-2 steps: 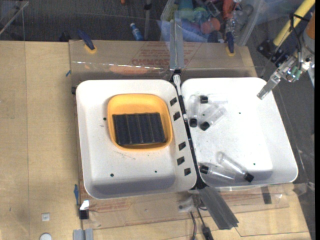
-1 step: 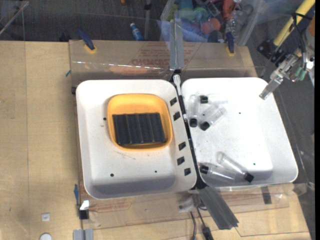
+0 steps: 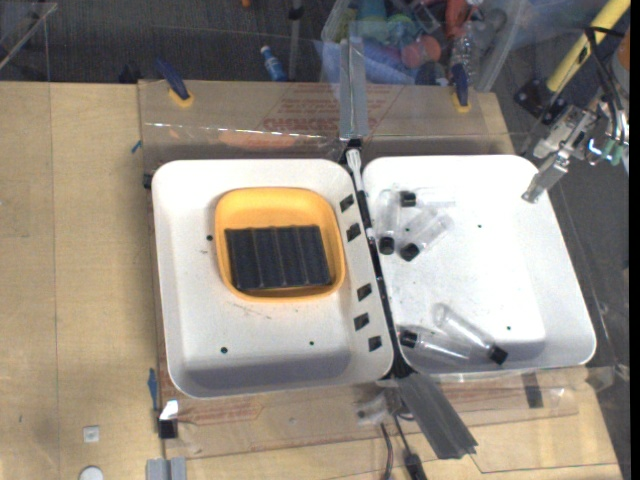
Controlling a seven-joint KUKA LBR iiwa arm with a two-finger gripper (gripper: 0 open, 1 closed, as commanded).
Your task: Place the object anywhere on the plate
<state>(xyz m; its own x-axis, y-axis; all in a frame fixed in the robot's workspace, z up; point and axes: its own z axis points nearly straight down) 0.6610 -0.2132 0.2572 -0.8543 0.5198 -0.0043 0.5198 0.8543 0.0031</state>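
An orange-yellow plate lies in the left bin. A black ridged rectangular object rests flat on the plate and covers most of its middle. My gripper hangs at the far upper right, over the back right corner of the right bin. It is well away from the plate and nothing is seen in it.
Several clear tubes with black caps lie in the right bin: a cluster near the divider and two at the front. A clear box of coloured toys stands behind the bins. Yellow clamps hold the back board.
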